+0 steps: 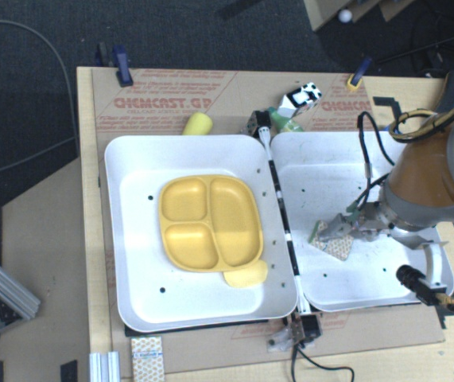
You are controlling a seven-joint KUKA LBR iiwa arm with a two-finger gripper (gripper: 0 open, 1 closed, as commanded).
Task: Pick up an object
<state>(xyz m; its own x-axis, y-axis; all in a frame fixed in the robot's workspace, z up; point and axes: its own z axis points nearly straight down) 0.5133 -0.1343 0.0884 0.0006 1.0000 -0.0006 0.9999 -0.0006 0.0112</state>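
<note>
My gripper [344, 227] is low in the right bin [322, 161], near its middle, with the arm coming in from the right. Right under and beside its tip lies a small flat thing [332, 247] with a speckled tan pattern and a green edge; the tip hides part of it. I cannot make out whether that thing is gripped or only touched. In the left bin [131, 213] a yellow divided plate [211, 221] lies flat, and a pale yellow piece [246, 275] pokes out from under its front edge.
On the cardboard behind the bins lie a yellow object [198, 123], a black-and-white item [303, 95] and a greenish one [284, 120]. A black cable [367, 146] loops over the right bin's back half. The ridge between the bins [281, 213] runs just left of the gripper.
</note>
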